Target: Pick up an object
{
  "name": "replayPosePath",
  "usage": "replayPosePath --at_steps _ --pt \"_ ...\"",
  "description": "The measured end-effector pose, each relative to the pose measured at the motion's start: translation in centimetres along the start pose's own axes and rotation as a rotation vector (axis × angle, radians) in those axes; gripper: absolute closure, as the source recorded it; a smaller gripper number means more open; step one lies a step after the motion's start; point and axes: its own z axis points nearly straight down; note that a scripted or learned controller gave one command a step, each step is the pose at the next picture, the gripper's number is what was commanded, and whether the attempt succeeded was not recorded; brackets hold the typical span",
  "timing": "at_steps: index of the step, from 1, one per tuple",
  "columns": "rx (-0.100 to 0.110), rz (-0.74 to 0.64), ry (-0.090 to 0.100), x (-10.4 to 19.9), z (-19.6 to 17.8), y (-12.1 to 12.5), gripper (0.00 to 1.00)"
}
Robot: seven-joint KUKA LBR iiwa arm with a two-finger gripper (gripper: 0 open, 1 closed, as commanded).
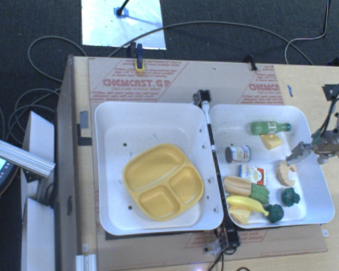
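Camera view: we see the gripper (298,153) at the right bin's (313,126) far edge, its opening impossible to judge, nothing visibly held, the bread-like piece (285,174) just beside it, the pick undone.

Two white bins (110,151) sit on a tan tabletop (175,75) printed with red lettering. The left bin holds a yellow divided plate (163,180). In the right bin lie a green bottle (269,127) with a pale label, a yellow wedge (272,141), a small grey can (238,153), a red-and-white carton (252,174), a yellow banana (246,203), two dark green broccoli pieces (290,196), and a tan-and-green item (247,188), perhaps a vegetable. The tool (298,153) looks grey.
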Motion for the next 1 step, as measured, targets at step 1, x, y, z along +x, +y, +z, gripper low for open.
replayPosePath --at_steps 1 --pt "0.002 0.002 0.001 -0.93 8.78 3.00 0.00"
